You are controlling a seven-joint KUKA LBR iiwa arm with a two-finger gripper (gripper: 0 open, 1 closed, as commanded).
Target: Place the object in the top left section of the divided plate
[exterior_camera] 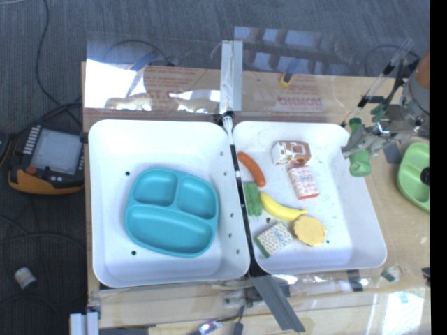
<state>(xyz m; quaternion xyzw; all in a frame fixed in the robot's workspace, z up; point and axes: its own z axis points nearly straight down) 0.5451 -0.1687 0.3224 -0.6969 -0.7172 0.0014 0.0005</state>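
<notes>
Grey carpet lies all around the bench. At the right bin's (pixel 363 208) outer edge hangs the gripper (pixel 359 145), and I cannot tell if it is open or shut. Nearby in that bin lie a pink packet (pixel 304 183), a banana (pixel 281 209) and a cookie (pixel 310 230). The blue plate (pixel 172 211) sits in the left bin (pixel 112 145).

Grey arm (pixel 421 96), orange band (pixel 423 69)
</notes>
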